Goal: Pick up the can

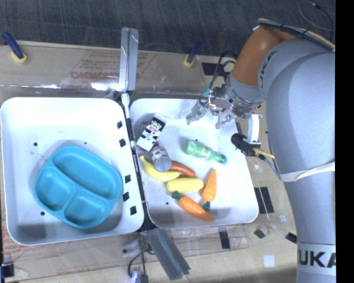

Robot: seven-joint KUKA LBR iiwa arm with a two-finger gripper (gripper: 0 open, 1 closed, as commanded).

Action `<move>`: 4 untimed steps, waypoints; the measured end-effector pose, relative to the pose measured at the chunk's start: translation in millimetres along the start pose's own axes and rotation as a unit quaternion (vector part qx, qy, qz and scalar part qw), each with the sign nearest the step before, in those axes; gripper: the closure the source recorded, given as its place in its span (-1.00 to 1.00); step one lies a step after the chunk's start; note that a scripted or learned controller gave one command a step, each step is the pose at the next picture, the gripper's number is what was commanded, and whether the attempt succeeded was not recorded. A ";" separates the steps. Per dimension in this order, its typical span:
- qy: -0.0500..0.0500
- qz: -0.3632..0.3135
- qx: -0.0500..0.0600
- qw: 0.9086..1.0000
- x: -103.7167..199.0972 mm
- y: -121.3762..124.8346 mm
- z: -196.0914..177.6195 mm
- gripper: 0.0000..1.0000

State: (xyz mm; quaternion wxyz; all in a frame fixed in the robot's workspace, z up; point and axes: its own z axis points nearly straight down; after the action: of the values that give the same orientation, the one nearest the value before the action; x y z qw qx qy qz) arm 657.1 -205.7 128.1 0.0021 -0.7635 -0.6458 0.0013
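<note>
Hand (210, 114) open above right bin (239, 208) (can (160, 156) apart, btwn bananas).

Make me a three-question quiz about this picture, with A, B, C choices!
1. Where is the can?
A. in the right bin
B. on the blue tray
C. on the floor

2. How many toy carrots are there?
A. one
B. two
C. five

3. What is the gripper doing?
A. squeezing the can
B. hovering with nothing between its fingers
C. lifting the tray

Answers:
1 A, the can lies in the right bin by the banana.
2 B, one carrot is by the other carrot.
3 B, it hangs over the bin's far edge, apart from the can.
</note>
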 end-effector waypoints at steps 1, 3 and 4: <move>0.000 0.264 0.002 0.964 40.8 -80.5 38.4 -1.00; 0.001 0.390 0.001 0.921 75.4 -130.9 37.5 -1.00; 0.001 0.531 0.000 0.847 137.0 -94.0 -148.3 -1.00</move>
State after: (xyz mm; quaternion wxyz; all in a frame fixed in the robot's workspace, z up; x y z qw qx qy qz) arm 587.9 -55.2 277.0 0.0013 -0.9899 -0.1416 0.0016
